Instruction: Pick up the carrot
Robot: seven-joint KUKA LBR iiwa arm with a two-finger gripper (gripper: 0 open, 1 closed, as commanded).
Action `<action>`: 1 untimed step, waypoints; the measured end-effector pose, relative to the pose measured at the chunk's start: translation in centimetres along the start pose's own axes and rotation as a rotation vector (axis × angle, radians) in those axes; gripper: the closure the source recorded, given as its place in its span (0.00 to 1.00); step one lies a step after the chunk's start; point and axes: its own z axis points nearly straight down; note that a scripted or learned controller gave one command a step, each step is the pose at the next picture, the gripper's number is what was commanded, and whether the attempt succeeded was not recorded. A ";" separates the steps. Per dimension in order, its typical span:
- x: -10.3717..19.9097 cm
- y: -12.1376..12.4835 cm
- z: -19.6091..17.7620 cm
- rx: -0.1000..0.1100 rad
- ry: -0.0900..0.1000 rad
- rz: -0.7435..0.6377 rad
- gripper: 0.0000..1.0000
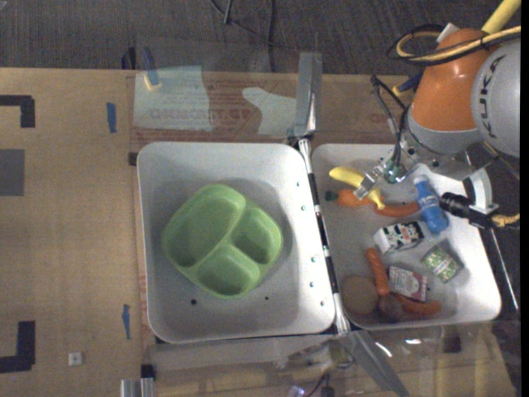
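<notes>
Hemmed around the carrot [382, 208] by banana [347, 176], bottle [429, 207] and carton [400, 236]; open above the green plate [221, 239].

My arm [488, 89] is a fat grey shell with black KUKA lettering, capped by a glossy orange band [446, 85]. Yellow and black cables [430, 44] loop over it. Its gripper [388, 172] is small, bare metal with a black bracket beside it.
</notes>
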 end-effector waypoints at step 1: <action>6.7 -5.8 -3.3 0.004 0.004 0.094 1.00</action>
